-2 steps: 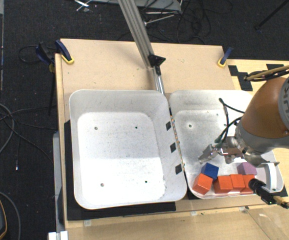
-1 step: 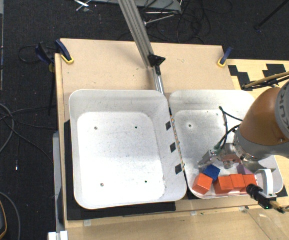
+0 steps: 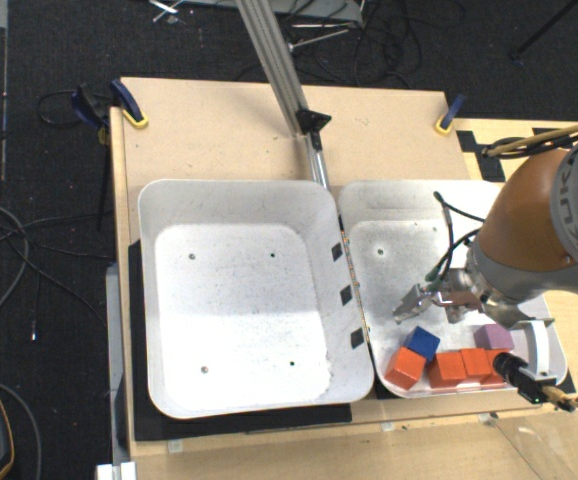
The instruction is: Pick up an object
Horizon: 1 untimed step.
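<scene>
Five blocks sit in a cluster at the near edge of the right bin [image 3: 399, 218], and you can count them by colour: one blue block [image 3: 422, 343], one pink block [image 3: 492, 337] and three orange ones. The orange block [image 3: 404, 367] nearest you on the left touches the blue one's lower corner. The other two, the middle orange block [image 3: 450, 368] and the right orange block [image 3: 483, 364], lie pressed side by side, so the line between them is hard for you to make out. The pink block is partly covered by the arm [image 3: 534, 228] and by a black fitting just in front of it.

The gripper [image 3: 416, 299] hangs just above and left of the blue block, over bare bin floor. Its fingers [image 3: 405, 306] look spread apart with nothing between them, though at this size you cannot see them sharply.

The arm's orange band fills the right side of the view and is cut off at the frame edge, hiding part of the right bin's far rim. The left bin [image 3: 169, 208] lies beside it, the two rims touching along the middle. Both rest on the bench [image 3: 219, 118], where two clamps grip the far corners: the left clamp [image 3: 129, 106] and the right clamp [image 3: 451, 112].
</scene>
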{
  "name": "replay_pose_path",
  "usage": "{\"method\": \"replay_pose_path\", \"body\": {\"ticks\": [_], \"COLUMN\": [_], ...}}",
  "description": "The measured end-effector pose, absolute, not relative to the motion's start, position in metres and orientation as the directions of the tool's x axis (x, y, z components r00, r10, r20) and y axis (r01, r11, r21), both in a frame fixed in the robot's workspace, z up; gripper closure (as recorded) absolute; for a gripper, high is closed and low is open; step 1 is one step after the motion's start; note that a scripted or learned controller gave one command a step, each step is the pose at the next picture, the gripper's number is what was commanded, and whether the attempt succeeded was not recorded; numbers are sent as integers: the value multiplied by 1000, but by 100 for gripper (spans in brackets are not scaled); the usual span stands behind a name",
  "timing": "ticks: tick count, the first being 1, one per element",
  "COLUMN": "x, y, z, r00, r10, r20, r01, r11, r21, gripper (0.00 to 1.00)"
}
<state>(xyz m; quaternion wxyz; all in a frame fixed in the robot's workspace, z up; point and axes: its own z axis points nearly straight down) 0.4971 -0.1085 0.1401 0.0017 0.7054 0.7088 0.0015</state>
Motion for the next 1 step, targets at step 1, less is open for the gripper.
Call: {"method": "replay_pose_path", "body": {"ticks": [1], "x": [491], "y": [-55], "z": [198], "r00": [-8], "r10": [1000], "r20": [1], "r01": [1000], "r11": [8], "r21": [5], "gripper": [0]}}
